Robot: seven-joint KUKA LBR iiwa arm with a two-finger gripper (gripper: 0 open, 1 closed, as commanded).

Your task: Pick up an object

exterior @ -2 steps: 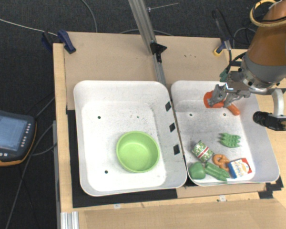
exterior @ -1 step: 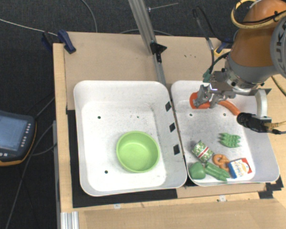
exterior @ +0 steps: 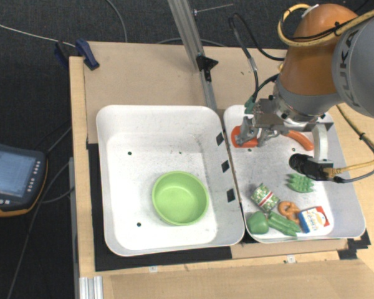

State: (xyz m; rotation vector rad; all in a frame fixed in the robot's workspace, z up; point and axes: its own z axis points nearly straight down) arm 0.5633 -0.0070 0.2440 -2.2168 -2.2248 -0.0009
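Note:
My gripper (exterior: 254,128) hangs low over the far left corner of the right bin (exterior: 343,195), under the arm's orange band. A red-orange object (exterior: 242,138) lies right below it at the bin's left wall, partly hidden by the gripper; whether they touch I cannot tell. An orange curved piece (exterior: 303,139) shows just right of the wrist. Toward the bin's near end lie a green leafy toy (exterior: 300,182), a small green-and-white can (exterior: 263,197), a pretzel (exterior: 288,208), a red-and-white carton (exterior: 314,218), a green pepper (exterior: 257,223) and a green pickle (exterior: 284,225).
A lime green bowl (exterior: 179,197) sits in the left bin (exterior: 149,129), near its front. A black part on the arm (exterior: 306,164) with a yellow cable overhangs the right bin's middle. A metal pole (exterior: 190,30) rises behind the bins. A handheld pendant (exterior: 12,178) lies at far left.

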